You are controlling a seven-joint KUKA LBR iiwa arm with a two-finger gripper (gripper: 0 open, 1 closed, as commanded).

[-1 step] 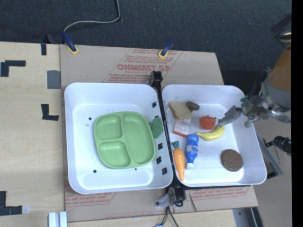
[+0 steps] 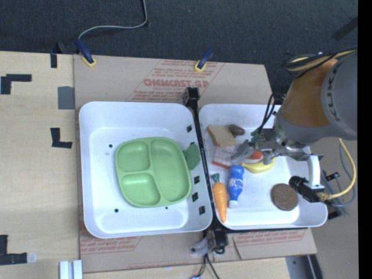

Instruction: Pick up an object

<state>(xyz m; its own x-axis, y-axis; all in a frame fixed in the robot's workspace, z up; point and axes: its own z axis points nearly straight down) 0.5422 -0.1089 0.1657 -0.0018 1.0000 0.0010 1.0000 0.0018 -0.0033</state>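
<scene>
Near edge of the right bin [image 2: 314,217]: carrot [image 2: 220,197], blue bottle [image 2: 235,182], brown disc [image 2: 284,196]. Farther in, my gripper [image 2: 249,150] sits low over the yellow item [image 2: 260,166], a likely pick. Jaw state: cannot tell.

Surface: wooden bench [image 2: 35,173] | On it: cardboard sheet [image 2: 168,80], held by two clamps | On the sheet: left white bin [image 2: 93,156], right white bin [image 2: 308,214], side by side, touching

Red print "CHEMCAST GP" on the cardboard sheet [image 2: 174,81] above the bins, upper middle of frame. "KU..." letters, partly cut off, on the grey arm [image 2: 343,100] at right.
</scene>
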